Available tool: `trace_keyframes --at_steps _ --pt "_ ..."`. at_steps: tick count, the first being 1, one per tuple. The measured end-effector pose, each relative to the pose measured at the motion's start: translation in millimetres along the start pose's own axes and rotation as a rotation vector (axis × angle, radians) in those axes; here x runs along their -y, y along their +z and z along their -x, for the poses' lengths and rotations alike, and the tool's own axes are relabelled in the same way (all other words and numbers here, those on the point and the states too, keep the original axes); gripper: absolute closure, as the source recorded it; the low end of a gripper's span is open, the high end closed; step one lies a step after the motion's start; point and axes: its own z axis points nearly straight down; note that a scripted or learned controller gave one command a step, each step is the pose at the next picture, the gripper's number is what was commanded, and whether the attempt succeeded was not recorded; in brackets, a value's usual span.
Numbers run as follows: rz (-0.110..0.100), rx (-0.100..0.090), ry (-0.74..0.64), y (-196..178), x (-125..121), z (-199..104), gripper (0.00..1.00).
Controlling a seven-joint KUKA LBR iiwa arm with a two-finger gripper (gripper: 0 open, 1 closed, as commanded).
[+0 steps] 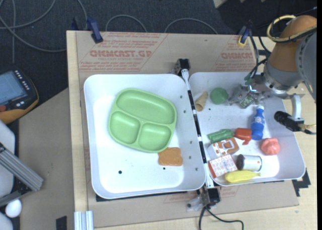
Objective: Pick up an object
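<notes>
The claw (pixel 245 96) sits low in the right bin (pixel 297 161), just right of the green ball (pixel 219 95), which serves as landmark here; whether it is apart or together I cannot tell, since metal and shadow blur there. That ball lies near the bin's upper wall, with a tan cone (pixel 200 100) just to its left by the divider. Below and right of the ball stands a blue bottle (pixel 258 122), and further below lie a green pod-shaped toy (pixel 220 135), an orange block (pixel 243 134), a pink lump (pixel 270 146), a printed carton (pixel 223 156), a small can (pixel 249 163) and a yellow banana shape (pixel 240 176). The ball, closest to the claw, looks the likely target: probably light, possibly soft, round and apt to roll or squirt out, so closing across its widest middle from above seems safest. Well left of the ball, the other bin (pixel 95 123) holds a green divided plate (pixel 143 120) and an orange piece (pixel 170 157)
</notes>
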Motion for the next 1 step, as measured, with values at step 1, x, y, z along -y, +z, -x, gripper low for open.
trace_keyframes --at_steps 1 --pt "-0.002 -0.001 0.000 0.4 47.1 20.5 0.00"
